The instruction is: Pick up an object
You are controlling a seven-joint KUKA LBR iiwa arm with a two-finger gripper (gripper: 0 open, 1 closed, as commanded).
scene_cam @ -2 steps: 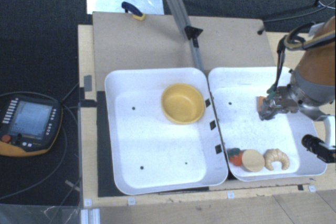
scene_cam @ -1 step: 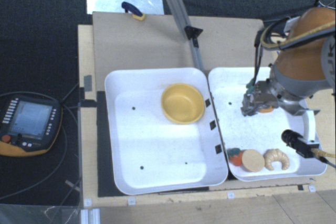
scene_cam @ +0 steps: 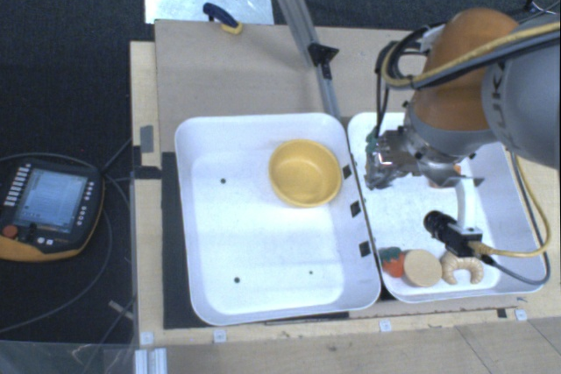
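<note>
- two white bins are seen side by side on the surface: left bin, right bin.
- a yellow bowl is sat upright in the left bin, toward its upper right corner, near the wall next to the right bin.
- small objs are clustered at the near end of the right bin: a round tan disc, an orange/red and green piece touching the disc's left side, a curved beige piece just beside the disc on the right.
- a black cylindrical part w/ a yellow cable is seen just above that cluster; whether it's a loose obj or arm hardware can't be told.
- the arm is reached in from the right, its orange band above the right bin's far half.
- the gripper is positioned over the right bin's left side, close to the wall shared w/ the left bin, well apart from the object cluster and beside but apart from the bowl.
- gripper state: can't be told, view too blurred/blocked by the wrist; nothing can be made out in it.
- off the surface at left, a teach pendant is lying on dark floor.
</note>
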